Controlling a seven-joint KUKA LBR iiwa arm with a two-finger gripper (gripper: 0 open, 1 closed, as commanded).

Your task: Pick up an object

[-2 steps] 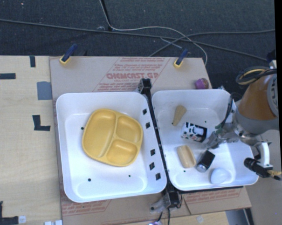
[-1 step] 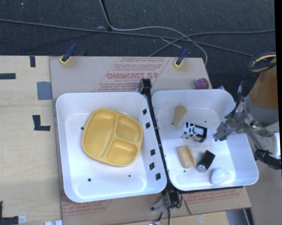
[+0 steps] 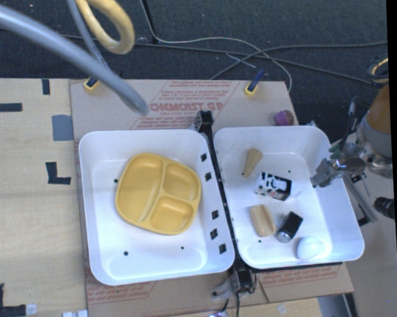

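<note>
Claw [image 3: 325, 171] at the right rim of the right bin [image 3: 337, 201], metal fingers pointing left over the bin's edge, nothing seen between them; spread or pressed together, impossible to tell at this size. Grey arm [image 3: 375, 143] entering from the right, orange band above the wrist. Inside the right bin: tan cone [image 3: 251, 162] near the back, black-and-white printed packet [image 3: 274, 185] at the middle, tan block [image 3: 261, 220] below it, small black cylinder [image 3: 289, 226] just beside the block, white ball [image 3: 311, 247] at the front corner. Left bin [image 3: 96, 211] alongside, holding a yellow divided plate [image 3: 158, 193]. Both bins on cardboard on the wooden table [image 3: 30, 214]. Small purple object [image 3: 283, 117] on the cardboard behind the right bin.
</note>
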